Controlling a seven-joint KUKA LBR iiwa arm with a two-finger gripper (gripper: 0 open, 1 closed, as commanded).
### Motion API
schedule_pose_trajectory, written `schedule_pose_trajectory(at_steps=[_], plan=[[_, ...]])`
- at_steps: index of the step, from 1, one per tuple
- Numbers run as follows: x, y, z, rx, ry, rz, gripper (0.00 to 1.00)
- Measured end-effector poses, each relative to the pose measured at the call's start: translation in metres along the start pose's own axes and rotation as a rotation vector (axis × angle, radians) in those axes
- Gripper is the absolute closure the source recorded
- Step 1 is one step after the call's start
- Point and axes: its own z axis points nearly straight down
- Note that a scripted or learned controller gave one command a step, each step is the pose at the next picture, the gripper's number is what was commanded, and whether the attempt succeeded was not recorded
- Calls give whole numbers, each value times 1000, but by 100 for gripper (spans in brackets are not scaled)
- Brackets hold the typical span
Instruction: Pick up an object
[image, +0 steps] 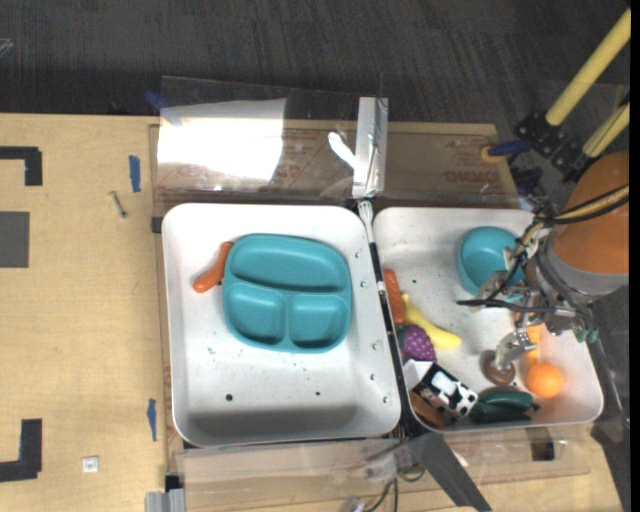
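The end effector is seen low over the right bin, beside an orange ball; its opening cannot be told. A teal bowl is seen behind it. A teal divided plate is held by the left bin.

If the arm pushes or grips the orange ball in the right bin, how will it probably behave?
The orange ball looks round and smooth, so it would likely roll away when pushed. It sits near the right bin's wall, which may stop it. Its smooth curve may slip out of a two-sided pinch unless gripped across its middle.
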Motion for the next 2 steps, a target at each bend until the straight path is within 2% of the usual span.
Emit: schedule_pose_trajectory(at_steps=[1, 2], plan=[[-84, -17, 6, -6, -1, -348, 0], [-63, -41, 39, -6, 1, -339, 0]])
